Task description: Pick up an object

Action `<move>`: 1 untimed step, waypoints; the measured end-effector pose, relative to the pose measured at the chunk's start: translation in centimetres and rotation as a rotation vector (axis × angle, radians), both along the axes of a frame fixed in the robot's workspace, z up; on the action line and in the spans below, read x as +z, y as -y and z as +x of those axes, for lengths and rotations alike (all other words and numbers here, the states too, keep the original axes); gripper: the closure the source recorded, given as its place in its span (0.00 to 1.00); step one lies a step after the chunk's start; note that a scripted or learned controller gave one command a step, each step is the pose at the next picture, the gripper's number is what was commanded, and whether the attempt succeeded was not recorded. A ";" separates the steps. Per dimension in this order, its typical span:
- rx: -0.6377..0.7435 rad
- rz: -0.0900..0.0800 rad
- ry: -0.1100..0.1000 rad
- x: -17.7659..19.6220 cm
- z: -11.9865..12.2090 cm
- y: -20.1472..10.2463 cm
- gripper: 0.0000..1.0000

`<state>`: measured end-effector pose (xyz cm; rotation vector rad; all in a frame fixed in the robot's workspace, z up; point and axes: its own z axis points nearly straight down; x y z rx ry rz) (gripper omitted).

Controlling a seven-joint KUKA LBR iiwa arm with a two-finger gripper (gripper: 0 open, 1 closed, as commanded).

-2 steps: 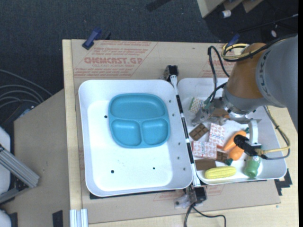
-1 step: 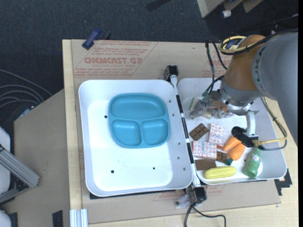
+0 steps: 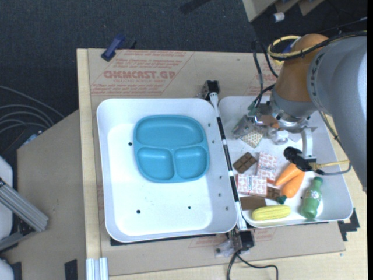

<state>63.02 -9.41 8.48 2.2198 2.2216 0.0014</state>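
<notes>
Two bins: side by side on the bench, left bin (image 3: 111, 156), right bin (image 3: 338, 197).
Arm (image 3: 344, 69): reaching in over the right bin.
Tray (image 3: 171, 147): blue, in left bin.
Gripper (image 3: 256, 124): low over right bin's far end; finger state, cannot tell.
Carrot (image 3: 291, 179): right bin, beside green bottle (image 3: 312, 198).
Corn (image 3: 270, 213): near edge.

The arm (image 3: 341, 80) is running off the right edge, its upper part cut away, and it is covering the far right corner of the right bin (image 3: 344, 206). The gripper (image 3: 256, 124) is sitting under the wrist, too small and cluttered to read. The brown bar (image 3: 253, 202) is lying partly hidden beneath the yellow corn (image 3: 270, 213).
</notes>
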 end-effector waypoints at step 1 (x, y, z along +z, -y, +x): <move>0.001 0.001 -0.008 0.9 -0.2 0.0 1.00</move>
